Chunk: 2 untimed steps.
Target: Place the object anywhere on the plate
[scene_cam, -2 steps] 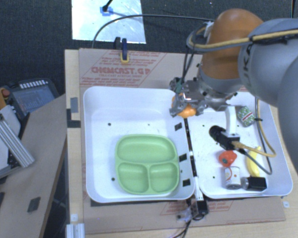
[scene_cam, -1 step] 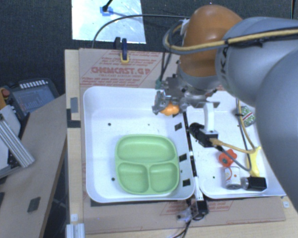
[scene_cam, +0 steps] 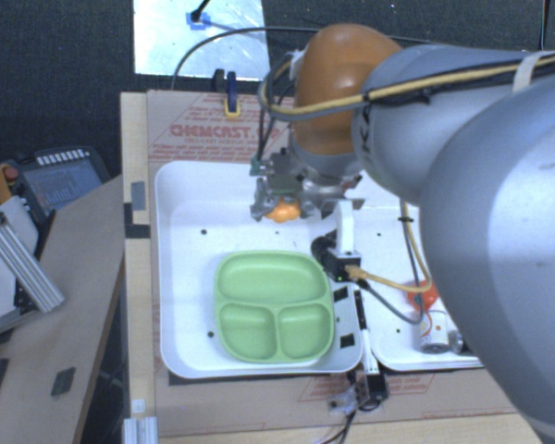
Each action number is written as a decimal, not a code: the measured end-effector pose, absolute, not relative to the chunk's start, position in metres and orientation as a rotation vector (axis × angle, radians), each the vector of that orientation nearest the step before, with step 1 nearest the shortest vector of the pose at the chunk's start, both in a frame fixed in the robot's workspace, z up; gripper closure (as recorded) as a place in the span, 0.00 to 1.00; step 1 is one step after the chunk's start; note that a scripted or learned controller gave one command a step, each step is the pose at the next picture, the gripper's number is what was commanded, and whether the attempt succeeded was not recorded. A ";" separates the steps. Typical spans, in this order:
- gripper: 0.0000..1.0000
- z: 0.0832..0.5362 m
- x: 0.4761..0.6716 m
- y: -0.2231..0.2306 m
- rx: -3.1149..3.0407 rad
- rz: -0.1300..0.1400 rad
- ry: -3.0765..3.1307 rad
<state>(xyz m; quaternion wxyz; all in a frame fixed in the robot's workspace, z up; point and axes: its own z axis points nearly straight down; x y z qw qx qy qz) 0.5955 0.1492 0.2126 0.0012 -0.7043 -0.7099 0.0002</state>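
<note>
the object, a small orange-yellow thing, sits in the left bin near its upper edge, a little above the middle of the frame. it lies right at the tip of the gripper, and appears to sit between the dark grey fingers, though the view there is blurred and the wrist hides much of it, so whether the fingers are actually clamped on it cannot be told. it is above the plate in the frame and apart from it, with a strip of bare white bin floor between the two.

the plate is pale green with three compartments, one wide one along its upper side and two smaller ones below. it lies flat in the lower part of the left bin, close to the divide between the two bins.

the arm comes in from the right of the frame, its grey body covering most of the upper right and right side, with the orange band rounding over just above the gripper. yellow and black cables trail from the wrist down across the seam between the bins.

in the right bin, toward the lower right, a small white and orange item rests near the lower wall, partly covered by the arm.
</note>
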 end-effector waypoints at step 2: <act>0.00 0.214 0.599 0.148 -2.215 -0.001 -2.229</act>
